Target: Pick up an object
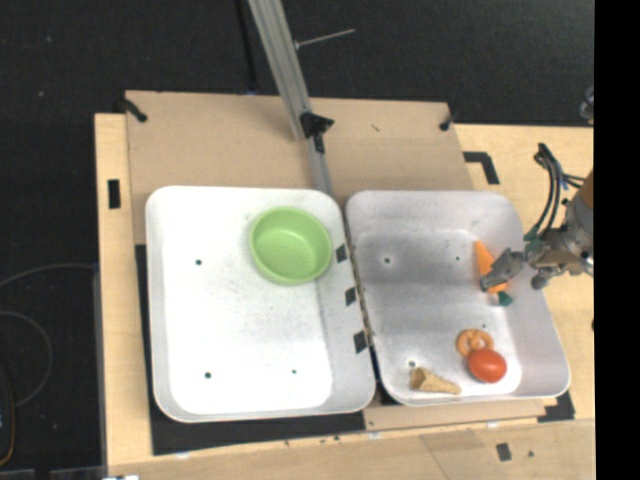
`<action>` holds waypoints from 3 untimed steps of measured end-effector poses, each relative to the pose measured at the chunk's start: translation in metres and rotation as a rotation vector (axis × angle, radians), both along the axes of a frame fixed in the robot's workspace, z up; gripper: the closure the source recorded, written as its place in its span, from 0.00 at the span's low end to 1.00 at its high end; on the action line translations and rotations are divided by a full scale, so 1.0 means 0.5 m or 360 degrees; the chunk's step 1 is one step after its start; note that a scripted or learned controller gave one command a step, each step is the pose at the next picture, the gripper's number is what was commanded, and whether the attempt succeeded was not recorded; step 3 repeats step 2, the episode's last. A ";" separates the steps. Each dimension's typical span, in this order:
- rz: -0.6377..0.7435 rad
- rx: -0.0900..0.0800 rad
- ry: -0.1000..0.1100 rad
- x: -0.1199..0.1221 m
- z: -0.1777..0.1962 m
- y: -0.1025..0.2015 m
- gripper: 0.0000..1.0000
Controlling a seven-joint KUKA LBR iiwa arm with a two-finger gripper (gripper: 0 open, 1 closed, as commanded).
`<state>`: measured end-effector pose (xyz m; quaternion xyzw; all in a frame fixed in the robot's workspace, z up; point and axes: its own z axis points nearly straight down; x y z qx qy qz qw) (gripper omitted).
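Note:
In the right bin (420,268), an orange carrot (483,257) with a green tip lies near the right wall. My gripper (522,272) hangs over that bin's right edge, open, with its left finger (498,272) touching or just over the carrot's lower end. Nothing sits between the fingers. Toward the bin's front right corner lie a red tomato (487,366), a small orange piece (470,342) just above it, and a tan cone-shaped item (433,380).
The left bin (200,348) holds a green bowl (291,246) near its back right corner. A grey metal pole (285,68) slants down from the top to the gap between the bins. Cables (550,183) hang by the wrist.

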<state>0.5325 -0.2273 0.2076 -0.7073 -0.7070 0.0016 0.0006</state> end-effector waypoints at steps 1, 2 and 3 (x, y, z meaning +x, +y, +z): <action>0.0000 0.0001 0.0001 -0.021 -0.103 0.002 0.00; -0.0002 0.0000 0.0000 -0.023 -0.208 -0.001 0.00; -0.0002 0.0000 0.0000 -0.023 -0.208 -0.001 0.00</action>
